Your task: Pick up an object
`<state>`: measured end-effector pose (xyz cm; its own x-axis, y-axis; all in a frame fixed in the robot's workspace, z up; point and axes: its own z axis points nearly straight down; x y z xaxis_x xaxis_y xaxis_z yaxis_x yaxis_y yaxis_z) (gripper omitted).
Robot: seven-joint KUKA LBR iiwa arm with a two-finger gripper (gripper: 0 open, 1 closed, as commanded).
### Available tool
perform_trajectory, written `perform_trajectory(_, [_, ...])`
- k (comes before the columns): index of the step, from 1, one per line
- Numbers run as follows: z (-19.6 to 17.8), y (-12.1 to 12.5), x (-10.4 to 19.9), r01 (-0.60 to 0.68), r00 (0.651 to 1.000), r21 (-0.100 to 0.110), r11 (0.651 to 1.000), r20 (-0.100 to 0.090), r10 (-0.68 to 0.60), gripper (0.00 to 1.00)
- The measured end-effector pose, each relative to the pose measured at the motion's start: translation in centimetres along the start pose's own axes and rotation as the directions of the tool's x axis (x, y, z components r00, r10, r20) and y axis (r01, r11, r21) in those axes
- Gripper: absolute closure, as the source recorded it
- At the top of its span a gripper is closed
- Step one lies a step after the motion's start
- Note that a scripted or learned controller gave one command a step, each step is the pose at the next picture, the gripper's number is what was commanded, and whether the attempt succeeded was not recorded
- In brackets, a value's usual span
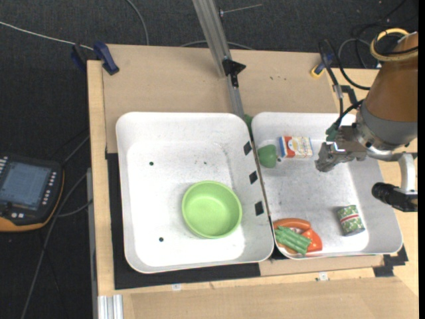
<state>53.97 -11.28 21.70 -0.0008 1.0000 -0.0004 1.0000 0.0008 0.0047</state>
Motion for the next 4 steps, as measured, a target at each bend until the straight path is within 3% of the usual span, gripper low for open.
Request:
perform_trajectory(1, [-3.0, 0.1, 0.0, 0.000, 1.000, 0.001, 1.000, 0.000, 0.000, 1.00])
perform_trajectory(4, [-1.2, 4.8, 14.0, 0.003, 1.000, 0.005, 1.000, -0.001, -0.003, 1.00])
